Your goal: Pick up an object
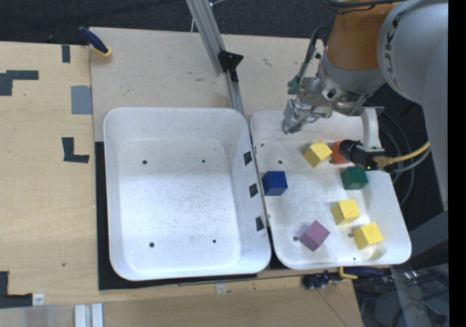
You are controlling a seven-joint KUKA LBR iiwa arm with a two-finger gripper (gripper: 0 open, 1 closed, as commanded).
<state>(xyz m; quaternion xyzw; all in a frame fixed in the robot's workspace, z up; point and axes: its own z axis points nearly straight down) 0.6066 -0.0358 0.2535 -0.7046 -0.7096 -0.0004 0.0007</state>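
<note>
Camera view: tool [293, 123], grip state unclear, hangs near yellow cube [317, 154].

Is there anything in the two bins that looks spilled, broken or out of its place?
Nothing stands out. All the blocks lie inside the right bin: a blue block, three yellow blocks, a purple block, a green block and a partly hidden red block. The gripper hangs above the bin's far left corner.

Gripper [293, 123]: hovering over the right bin's [331, 256] far edge.
Blocks: blue [274, 183], purple [314, 234], green [354, 178] and three yellow [317, 153] [346, 210] [368, 234] lying in the right bin.
Left bin [116, 194]: sitting beside it.
</note>
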